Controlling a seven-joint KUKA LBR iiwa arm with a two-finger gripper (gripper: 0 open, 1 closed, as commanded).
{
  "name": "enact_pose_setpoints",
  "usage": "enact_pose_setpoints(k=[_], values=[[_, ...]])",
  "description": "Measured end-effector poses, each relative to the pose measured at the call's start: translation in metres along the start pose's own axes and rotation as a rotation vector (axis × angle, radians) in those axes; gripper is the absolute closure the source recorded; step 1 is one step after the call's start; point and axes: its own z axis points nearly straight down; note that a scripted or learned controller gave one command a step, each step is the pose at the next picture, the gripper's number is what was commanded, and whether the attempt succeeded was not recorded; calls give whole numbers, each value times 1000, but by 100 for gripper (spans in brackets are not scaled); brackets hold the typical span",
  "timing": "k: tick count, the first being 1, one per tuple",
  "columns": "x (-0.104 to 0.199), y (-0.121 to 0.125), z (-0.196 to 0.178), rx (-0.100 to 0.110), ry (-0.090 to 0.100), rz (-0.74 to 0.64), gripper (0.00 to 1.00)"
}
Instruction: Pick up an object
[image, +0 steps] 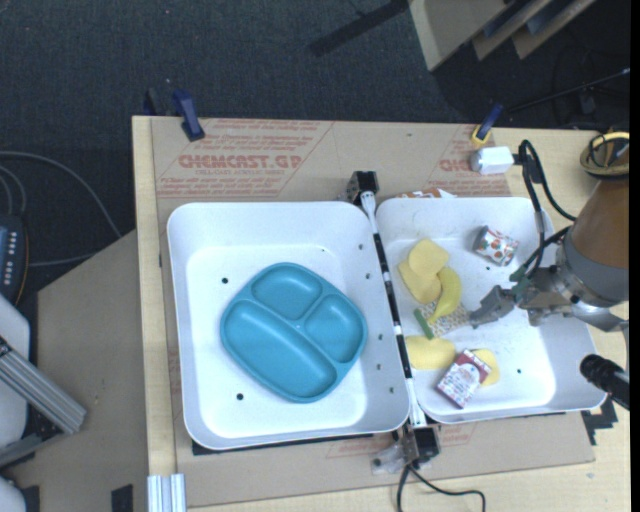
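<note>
Yellow pieces in right bin, end effector near

The arm runs off the right edge, so most of its body is cut away. The tool is small and dark against the right bin, and whether its fingers are parted cannot be told. A small printed can carries markings too blurred to read
</note>
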Motion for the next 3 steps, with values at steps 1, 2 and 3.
enact_pose_setpoints(k=[1,2,3], values=[[12,64,76,0,0,-1,0],[29,61,107,-6,-1,1,0],[30,64,107,-5,-1,1,0]])
